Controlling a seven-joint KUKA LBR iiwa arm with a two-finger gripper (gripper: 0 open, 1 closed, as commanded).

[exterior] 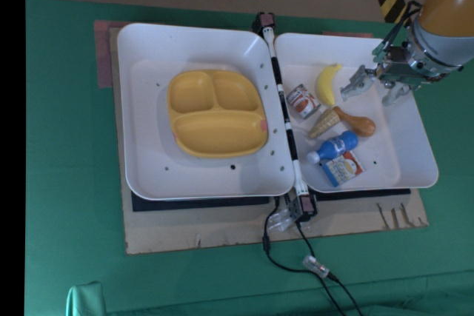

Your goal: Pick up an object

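The right bin [404, 152] holds a yellow banana [328, 83], a small red-and-white can [301, 101], an ice cream cone toy [343, 120], a blue bottle with a white cap [333, 147] and a small printed carton [342, 169]. My gripper [372, 89] hovers over the upper right part of this bin, just right of the banana. Its fingers [355, 83] are spread apart, open, with nothing between them.
The left bin [141, 159] carries a yellow divided plate [216, 113]. A black divider with clamps [285, 122] runs between the bins. Cables [311, 263] trail off the front of the cardboard base onto the green bench.
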